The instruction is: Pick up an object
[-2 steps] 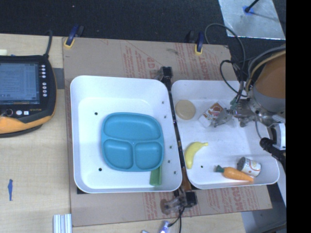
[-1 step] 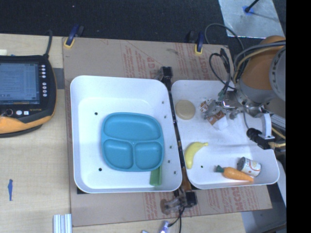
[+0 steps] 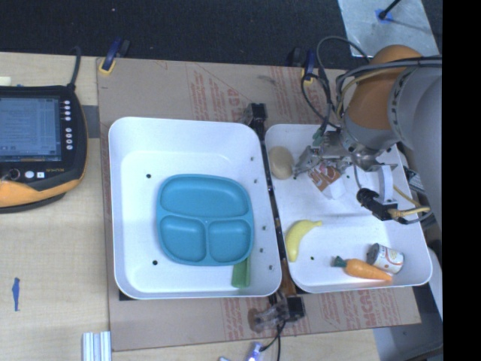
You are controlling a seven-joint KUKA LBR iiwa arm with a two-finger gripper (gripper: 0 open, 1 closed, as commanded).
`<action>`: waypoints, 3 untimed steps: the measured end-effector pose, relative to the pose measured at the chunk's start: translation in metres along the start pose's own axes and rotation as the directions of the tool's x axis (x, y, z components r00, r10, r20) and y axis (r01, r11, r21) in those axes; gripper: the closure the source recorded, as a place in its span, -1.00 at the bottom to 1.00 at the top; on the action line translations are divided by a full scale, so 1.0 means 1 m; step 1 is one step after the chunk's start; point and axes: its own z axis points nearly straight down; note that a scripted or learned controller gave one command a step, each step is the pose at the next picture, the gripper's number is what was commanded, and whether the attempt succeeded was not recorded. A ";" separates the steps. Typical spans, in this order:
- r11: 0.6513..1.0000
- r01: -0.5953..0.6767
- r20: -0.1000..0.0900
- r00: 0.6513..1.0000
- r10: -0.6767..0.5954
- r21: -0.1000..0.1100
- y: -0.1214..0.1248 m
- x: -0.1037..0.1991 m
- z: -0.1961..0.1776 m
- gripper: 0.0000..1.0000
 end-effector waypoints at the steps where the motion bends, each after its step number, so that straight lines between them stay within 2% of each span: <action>1: 1.000 -0.004 -0.002 1.000 0.004 -0.001 0.021 -0.025 0.000 -1.00; 2: 1.000 -0.001 -0.002 1.000 0.001 0.000 0.022 -0.025 -0.011 1.00; 3: 1.000 -0.001 -0.002 1.000 0.001 0.000 -0.048 0.044 -0.100 1.00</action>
